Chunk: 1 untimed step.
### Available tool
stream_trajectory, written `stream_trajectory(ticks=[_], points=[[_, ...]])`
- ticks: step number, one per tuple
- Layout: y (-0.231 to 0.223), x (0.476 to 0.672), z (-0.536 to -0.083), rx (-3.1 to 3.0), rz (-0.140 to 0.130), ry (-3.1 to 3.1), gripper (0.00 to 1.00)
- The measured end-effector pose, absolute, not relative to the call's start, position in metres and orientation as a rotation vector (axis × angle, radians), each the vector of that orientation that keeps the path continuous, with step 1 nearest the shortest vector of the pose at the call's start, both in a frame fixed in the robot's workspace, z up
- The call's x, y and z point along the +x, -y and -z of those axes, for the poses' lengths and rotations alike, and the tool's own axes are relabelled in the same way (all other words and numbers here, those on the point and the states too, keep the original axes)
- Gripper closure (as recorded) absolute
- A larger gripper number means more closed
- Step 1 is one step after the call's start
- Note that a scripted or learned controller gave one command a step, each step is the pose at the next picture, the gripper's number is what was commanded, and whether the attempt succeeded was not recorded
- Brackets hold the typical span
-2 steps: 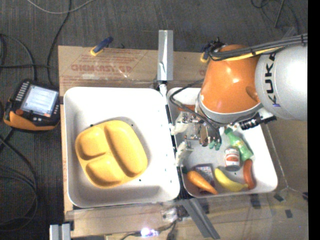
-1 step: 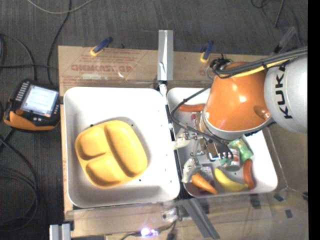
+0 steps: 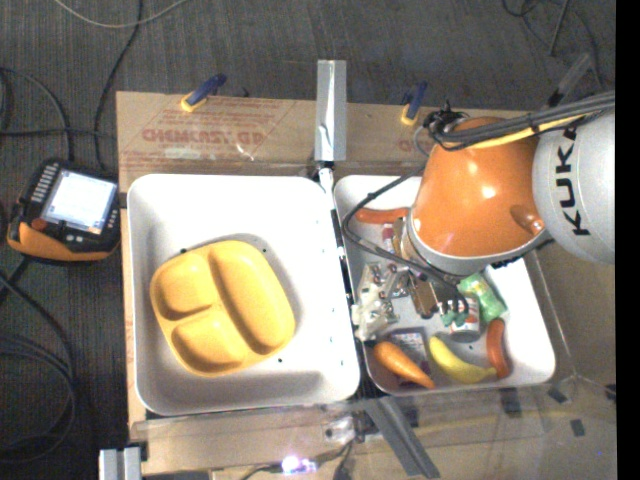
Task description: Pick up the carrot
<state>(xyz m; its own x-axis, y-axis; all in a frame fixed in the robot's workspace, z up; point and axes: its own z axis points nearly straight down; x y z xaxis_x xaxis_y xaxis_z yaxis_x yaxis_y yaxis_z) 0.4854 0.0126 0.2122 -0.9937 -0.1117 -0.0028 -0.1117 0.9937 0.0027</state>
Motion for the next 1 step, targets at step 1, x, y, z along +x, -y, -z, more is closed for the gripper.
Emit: stream_trajectory(ticks=[1], points=[[-0.013, 0.4853, -0.2121, -0.177, -0.005, -3.134, 0.0]])
